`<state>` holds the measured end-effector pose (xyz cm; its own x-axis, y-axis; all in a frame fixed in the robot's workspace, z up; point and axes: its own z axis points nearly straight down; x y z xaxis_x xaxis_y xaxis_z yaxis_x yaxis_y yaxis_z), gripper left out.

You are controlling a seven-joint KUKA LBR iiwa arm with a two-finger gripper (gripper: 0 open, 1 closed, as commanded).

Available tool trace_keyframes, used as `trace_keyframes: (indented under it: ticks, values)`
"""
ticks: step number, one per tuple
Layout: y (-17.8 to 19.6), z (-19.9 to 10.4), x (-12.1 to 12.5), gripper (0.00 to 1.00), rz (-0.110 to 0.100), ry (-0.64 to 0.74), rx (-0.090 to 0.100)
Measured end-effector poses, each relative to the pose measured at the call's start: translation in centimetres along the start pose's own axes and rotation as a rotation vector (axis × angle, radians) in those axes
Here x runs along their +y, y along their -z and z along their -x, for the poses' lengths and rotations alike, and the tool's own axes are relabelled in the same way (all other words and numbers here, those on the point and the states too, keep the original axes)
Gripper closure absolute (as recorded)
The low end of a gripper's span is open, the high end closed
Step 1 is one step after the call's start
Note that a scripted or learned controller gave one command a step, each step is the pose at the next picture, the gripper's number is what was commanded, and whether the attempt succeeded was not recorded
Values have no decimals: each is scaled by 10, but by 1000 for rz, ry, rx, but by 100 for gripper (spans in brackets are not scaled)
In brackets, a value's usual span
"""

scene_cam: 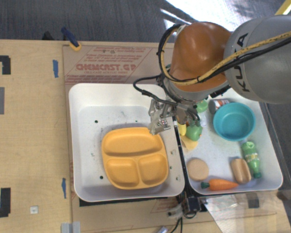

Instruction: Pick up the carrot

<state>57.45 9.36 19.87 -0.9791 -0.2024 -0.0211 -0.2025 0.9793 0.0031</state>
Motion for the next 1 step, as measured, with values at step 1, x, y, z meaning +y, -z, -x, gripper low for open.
trace_keyframes:
  ticks: [1]
  values:
    - [-9,-49,54,100,-4,-401,21]
